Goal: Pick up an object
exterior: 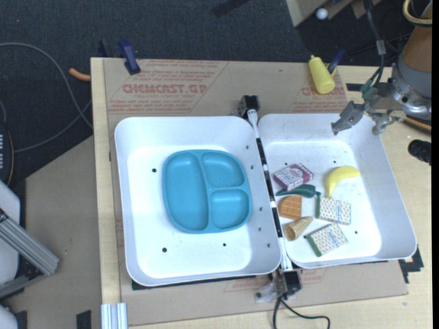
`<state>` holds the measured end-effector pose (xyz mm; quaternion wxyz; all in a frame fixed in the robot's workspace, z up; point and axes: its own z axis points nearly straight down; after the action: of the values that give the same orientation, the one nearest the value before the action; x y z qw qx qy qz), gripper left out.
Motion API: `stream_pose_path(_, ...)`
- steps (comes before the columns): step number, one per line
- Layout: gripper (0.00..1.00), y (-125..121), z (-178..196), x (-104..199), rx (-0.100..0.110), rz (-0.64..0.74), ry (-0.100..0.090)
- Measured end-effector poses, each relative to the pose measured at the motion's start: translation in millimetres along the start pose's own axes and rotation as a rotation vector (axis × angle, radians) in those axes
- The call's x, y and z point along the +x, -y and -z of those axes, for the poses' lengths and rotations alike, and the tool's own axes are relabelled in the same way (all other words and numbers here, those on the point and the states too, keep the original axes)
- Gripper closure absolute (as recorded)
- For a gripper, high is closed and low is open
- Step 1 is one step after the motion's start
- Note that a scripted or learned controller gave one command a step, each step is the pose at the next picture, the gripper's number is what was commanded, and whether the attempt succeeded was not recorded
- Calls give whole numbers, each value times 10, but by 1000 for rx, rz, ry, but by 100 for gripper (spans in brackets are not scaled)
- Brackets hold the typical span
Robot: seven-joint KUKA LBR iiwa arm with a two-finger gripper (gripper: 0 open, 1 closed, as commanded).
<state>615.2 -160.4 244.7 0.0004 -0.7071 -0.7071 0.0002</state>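
Note:
The right bin (384, 184) holds several small things: a yellow banana (341, 178), a pink and purple box (291, 177), a dark teal piece (305, 191), an orange waffle (291, 206), a cone (297, 229) and two speckled green-edged packs (335, 210) (326, 239). My gripper (361, 120) hangs over the back right part of that bin, above and behind the banana. It is open, with nothing between its fingers (345, 118).
The left bin (137, 149) carries a blue divided plate (206, 189). A yellow clamp (320, 75) and a blue clamp (128, 57) sit on the bench's far edge. A black hinge strip (264, 177) runs between the bins.

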Motion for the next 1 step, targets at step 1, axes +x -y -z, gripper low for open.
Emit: stream_pose_path(1,0,366,-1309,-180,3,-1,-1)
